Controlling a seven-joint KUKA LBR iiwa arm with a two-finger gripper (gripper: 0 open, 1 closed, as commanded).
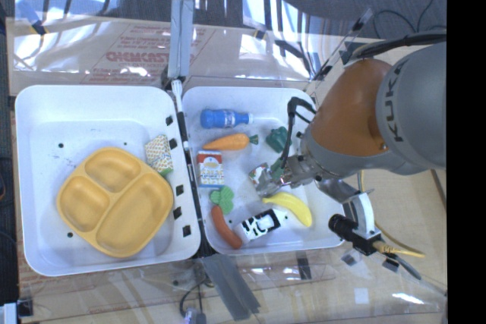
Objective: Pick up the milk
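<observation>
Two white bins sit side by side on our counter. Nearest us in the right bin [319,243], the milk [260,224] lies by the front edge, between a sausage [226,228] and a banana [291,208]. Just beyond, we see the jaws [267,180] low among the toys; whether they grip, we cannot tell. Farther back lie a carrot [227,142] and blue bottle [224,118].

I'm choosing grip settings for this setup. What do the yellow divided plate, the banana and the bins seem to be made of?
The yellow divided plate looks like moulded plastic with a matte finish: one even colour, soft rounded compartment rims. The banana seems to be a smooth plastic toy, judging by its uniform yellow and faint sheen. The left bin and right bin look like thin glossy white plastic, with rounded corners and light reflections.
</observation>
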